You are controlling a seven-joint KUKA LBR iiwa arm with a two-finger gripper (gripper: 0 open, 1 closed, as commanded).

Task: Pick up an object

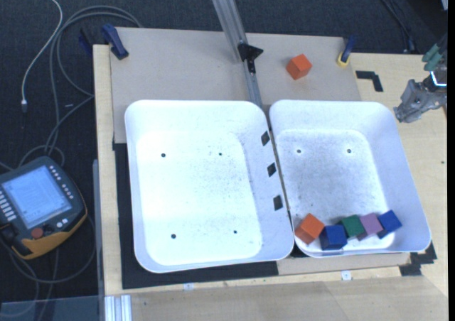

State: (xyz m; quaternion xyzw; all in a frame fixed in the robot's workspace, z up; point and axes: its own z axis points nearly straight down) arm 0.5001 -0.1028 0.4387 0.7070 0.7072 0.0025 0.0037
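Several small cubes lie in a row along the near edge of the right bin (327,170): an orange cube (308,228), a blue cube (333,237), a green cube (353,227), a purple cube (371,224) and a second blue cube (389,221). Another orange cube (299,66) sits on the bench behind the bins. My gripper (412,108) hangs at the right edge of the view, beyond the right bin's far right corner and well away from the cubes. Nothing is seen in it.
The left bin (192,185) lies beside the right one. A slanted metal pole (224,7) rises behind the bins. Clamps (114,41) hold the board's back corners. A teach pendant (35,202) and cables lie on the floor at left.
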